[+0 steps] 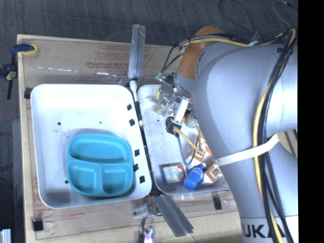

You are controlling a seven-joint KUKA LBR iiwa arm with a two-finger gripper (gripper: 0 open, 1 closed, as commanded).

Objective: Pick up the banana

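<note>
My gripper hangs low over the far left part of the right bin, close to its back wall. The grey arm with its orange band reaches in from the right and covers most of that bin's right half, hiding whatever lies beneath it. No object can be made out at the gripper's tip.
A blue bottle and a small printed carton lie at the right bin's near edge, with an orange-and-white item beside the arm. A blue divided tray sits in the left bin.
</note>
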